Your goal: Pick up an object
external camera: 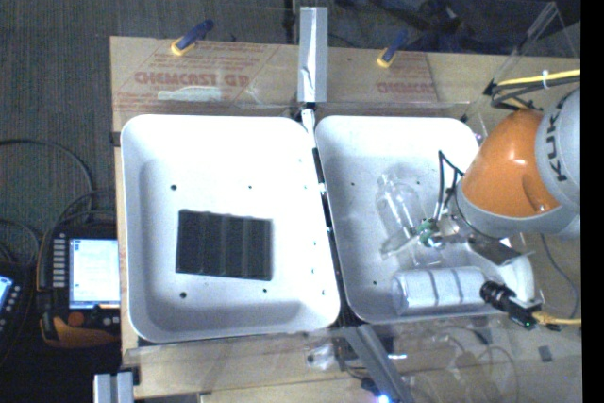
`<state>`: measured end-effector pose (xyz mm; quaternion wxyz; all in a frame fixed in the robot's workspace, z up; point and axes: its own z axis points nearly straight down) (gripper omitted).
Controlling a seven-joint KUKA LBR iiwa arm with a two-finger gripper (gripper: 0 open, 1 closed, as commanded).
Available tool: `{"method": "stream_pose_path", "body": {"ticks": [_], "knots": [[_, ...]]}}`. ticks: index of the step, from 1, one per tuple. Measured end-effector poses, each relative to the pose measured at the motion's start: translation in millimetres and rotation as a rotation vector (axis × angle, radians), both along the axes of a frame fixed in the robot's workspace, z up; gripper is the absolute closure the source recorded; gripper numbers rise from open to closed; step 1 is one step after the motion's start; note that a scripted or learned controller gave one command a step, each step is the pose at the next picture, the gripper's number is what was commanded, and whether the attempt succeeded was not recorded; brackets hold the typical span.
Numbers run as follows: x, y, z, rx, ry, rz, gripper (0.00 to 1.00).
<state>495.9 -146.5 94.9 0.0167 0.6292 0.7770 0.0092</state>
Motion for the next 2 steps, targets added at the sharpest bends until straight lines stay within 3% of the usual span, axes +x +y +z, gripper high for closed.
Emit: {"method": "stream_pose_path", "body": {"ticks": [1, 2], "knots": [[1.5, 1.4, 9.5, 0.002, -0.003, 0.001, 1.00], [72.0, 62.8, 89.2, 0.007, 0.037, -0.038, 1.00]]}}
